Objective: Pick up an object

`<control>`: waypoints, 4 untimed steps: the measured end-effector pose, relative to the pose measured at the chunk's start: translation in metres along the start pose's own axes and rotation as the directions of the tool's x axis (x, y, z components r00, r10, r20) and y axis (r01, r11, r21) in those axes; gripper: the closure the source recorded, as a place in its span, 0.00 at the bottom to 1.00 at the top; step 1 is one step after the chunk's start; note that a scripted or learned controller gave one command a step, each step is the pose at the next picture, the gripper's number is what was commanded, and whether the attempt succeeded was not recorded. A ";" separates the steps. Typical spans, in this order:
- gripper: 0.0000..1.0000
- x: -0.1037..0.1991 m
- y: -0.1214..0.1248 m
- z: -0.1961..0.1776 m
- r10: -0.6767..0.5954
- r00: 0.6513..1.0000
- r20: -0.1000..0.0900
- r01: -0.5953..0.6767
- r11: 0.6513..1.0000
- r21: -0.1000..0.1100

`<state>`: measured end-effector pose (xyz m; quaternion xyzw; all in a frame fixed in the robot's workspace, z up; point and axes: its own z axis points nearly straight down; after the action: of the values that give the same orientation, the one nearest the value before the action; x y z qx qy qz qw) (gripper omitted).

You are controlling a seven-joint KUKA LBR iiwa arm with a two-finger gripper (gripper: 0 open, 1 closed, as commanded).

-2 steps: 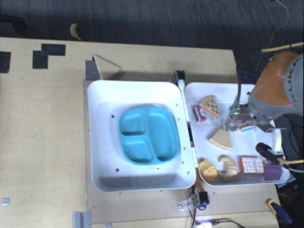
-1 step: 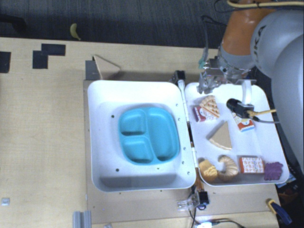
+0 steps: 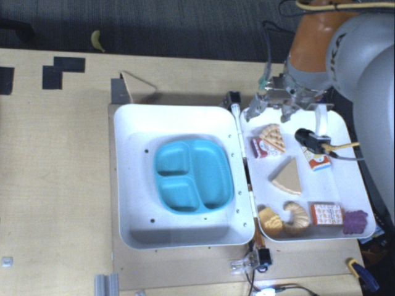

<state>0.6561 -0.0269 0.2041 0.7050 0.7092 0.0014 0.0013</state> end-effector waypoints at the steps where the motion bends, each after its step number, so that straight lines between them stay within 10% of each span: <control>1: 0.00 -0.014 -0.091 0.020 0.004 1.000 0.000 -0.004 1.000 0.003; 2: 0.00 -0.069 -0.133 0.108 0.004 1.000 0.003 -0.004 1.000 -0.006; 3: 1.00 -0.069 -0.130 0.096 0.003 1.000 0.003 -0.003 1.000 -0.014; 4: 0.00 -0.069 -0.131 0.096 0.002 1.000 0.003 -0.002 1.000 -0.013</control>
<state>0.5264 -0.0962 0.1076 0.7058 0.7084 0.0049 0.0067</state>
